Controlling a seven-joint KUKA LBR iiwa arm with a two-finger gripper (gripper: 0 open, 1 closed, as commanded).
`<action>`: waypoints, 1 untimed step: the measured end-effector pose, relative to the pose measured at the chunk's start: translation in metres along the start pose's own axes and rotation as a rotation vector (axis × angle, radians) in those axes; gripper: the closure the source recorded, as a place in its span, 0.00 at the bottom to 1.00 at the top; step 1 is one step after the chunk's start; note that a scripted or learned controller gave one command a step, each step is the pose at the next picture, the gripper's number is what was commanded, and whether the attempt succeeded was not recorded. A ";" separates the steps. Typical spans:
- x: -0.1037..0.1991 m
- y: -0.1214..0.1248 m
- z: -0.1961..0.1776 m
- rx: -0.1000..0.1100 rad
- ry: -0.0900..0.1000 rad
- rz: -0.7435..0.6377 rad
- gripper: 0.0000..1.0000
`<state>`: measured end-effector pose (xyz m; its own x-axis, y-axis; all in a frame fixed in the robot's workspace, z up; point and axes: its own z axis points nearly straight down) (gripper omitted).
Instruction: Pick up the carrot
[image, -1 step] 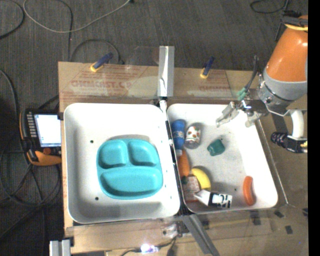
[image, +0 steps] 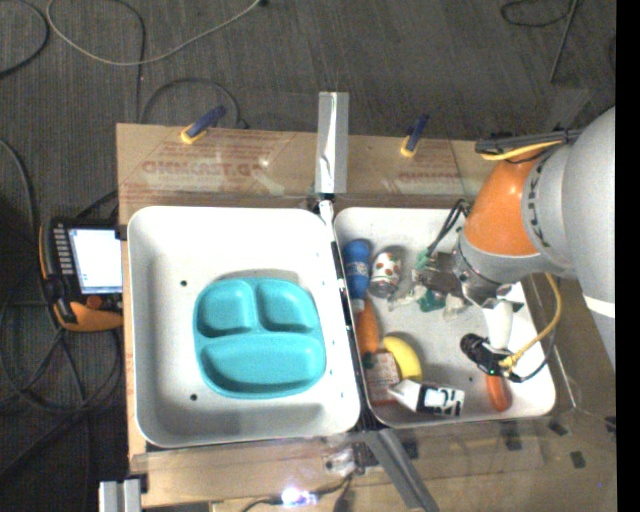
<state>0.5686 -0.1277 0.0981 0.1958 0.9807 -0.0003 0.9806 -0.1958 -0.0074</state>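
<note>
The carrot (image: 368, 328), an orange stick, lies in the right bin (image: 540, 400) against its left wall, pointing front to back. A yellow lemon (image: 402, 355) sits just to its right. My gripper (image: 432, 283) hangs over the middle of the right bin, up and to the right of the carrot and well apart from it. It is near a small green thing (image: 436, 298) and a round silvery toy (image: 386, 266). Nothing shows as held.
The left bin (image: 160, 400) bears a teal divided plate (image: 260, 335). In the right bin are also a blue item (image: 355, 262), a white and black bottle (image: 432, 398), a brown item (image: 380, 372) and an orange-red stick (image: 498, 392) at the front right.
</note>
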 end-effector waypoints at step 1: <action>-0.001 -0.001 -0.004 0.008 0.002 0.001 1.00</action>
<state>0.5676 -0.1282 0.1021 0.1969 0.9804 0.0014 0.9803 -0.1969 -0.0159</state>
